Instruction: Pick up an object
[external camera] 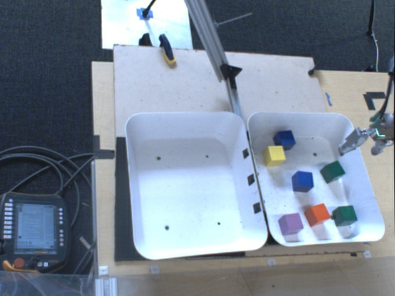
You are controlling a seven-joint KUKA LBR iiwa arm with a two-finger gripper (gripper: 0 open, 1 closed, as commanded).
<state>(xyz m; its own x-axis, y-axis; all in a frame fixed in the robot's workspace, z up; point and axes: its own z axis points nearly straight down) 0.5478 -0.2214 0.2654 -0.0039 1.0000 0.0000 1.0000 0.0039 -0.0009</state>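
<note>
White plastic forms both bins on the bench [278, 79]. The left bin [139, 165] shows a few small dark dots on its floor. The right bin [364, 184] holds seven blocks.

At the far side lie a dark blue block [284, 139] and, just near of it and touching or almost touching, a yellow block [274, 155]. A second blue block [302, 181] sits near the middle. A green block [332, 171] is to its right. Along the near wall stand a purple block [291, 224], an orange block [318, 214] and another green block [345, 215], the last two close together.

The gripper [349, 143] enters from the right edge, over the far right corner of the right bin. Most of the arm is cut off by the frame, so only a metal tip and some wrist parts are visible. It is small and blurred; I cannot tell if it is apart or together. Nothing is seen clamped in it, and it is apart from all blocks.

A teach pendant [34, 230] with cables lies at the near left, partly cut off.
</note>
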